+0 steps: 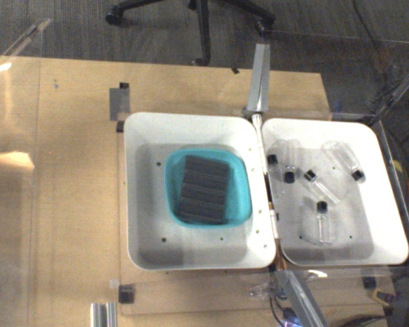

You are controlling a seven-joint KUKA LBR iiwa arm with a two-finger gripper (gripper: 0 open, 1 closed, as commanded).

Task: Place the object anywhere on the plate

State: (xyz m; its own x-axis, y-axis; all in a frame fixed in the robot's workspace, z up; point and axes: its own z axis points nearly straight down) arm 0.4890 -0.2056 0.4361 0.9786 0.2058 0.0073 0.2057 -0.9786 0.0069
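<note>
A turquoise plate (242, 186) lies in the left white bin (143, 182). On it rests a dark grey ribbed block (203, 188), covering most of the plate's middle. The right white bin (388, 203) holds several clear plastic vials with black caps, such as one vial (323, 225) near the front and another vial (346, 159) at the back right.
The two bins sit side by side on a wooden bench, parted by a narrow metal rail (260, 80) that runs toward the back. An office chair base (201, 9) stands on the carpet behind the bench. Small dark brackets (125, 86) mark the bench near the left bin.
</note>
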